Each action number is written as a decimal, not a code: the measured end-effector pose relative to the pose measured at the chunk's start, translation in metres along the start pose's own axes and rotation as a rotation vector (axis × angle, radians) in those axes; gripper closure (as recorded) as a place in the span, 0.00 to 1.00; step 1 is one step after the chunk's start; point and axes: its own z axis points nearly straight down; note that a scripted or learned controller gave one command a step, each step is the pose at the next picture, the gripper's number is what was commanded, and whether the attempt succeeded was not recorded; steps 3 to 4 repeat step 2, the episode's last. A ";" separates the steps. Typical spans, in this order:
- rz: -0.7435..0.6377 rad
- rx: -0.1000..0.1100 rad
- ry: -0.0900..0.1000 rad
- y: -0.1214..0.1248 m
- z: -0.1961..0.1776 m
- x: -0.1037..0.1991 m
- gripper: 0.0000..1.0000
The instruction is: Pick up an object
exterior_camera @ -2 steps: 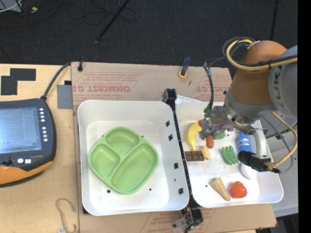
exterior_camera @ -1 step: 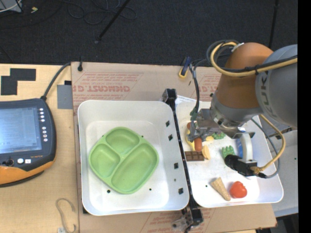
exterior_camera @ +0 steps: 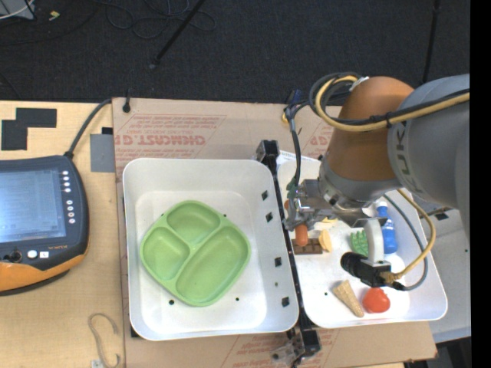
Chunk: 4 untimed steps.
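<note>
The objects in the right bin [exterior_camera: 430, 301], lower right of frame, look to me like light, rigid plastic toy food: I'd grip the green-and-white piece [exterior_camera: 365, 241] across its width, then the tapered cone [exterior_camera: 348, 297], then the round, slippery tomato [exterior_camera: 376, 300]. The gripper [exterior_camera: 301, 219] hangs mid-frame; I cannot tell its state.

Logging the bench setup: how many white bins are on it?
2. The left bin holds a green divided plate. The right bin holds small toy items, with the arm reaching over it, so part of it is hidden.
</note>
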 end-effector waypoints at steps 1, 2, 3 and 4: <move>0.001 -0.004 -0.001 0.002 -0.020 -0.007 1.00; 0.001 0.000 -0.001 -0.008 -0.013 -0.007 1.00; 0.001 0.000 -0.001 -0.008 -0.013 -0.007 1.00; 0.001 0.000 -0.001 -0.008 -0.013 -0.007 1.00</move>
